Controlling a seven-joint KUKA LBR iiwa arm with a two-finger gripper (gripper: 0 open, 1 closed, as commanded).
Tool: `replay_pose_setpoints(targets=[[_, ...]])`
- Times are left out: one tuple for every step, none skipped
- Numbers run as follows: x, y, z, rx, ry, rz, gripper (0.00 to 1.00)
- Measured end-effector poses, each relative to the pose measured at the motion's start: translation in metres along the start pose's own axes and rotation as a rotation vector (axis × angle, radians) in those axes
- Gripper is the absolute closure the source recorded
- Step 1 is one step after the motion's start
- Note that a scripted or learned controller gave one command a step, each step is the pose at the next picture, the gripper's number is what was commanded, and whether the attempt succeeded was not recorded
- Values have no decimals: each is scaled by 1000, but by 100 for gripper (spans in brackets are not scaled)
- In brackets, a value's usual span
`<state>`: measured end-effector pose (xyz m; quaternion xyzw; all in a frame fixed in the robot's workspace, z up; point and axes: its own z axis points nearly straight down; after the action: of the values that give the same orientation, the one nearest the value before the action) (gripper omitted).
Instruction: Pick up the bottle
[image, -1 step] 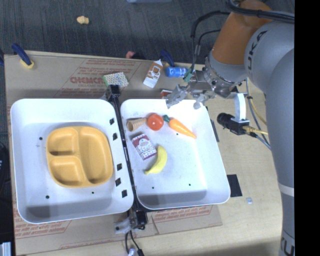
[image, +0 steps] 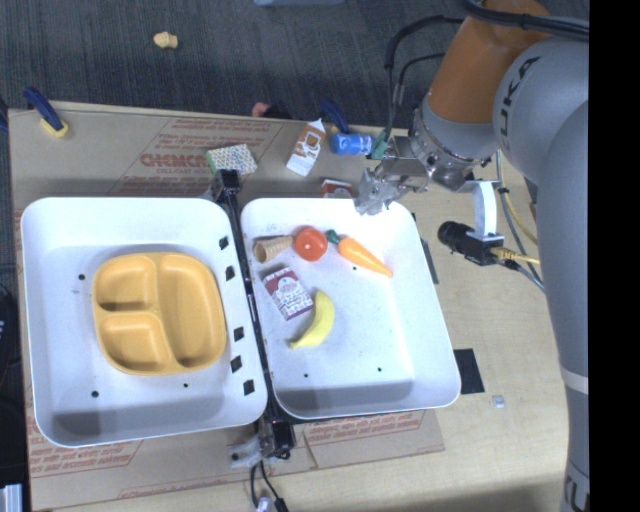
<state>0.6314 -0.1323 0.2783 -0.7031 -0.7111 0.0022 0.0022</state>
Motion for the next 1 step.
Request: replay_pose_setpoints(targets=[[-70,-53,76,-1,-1,-46,100]])
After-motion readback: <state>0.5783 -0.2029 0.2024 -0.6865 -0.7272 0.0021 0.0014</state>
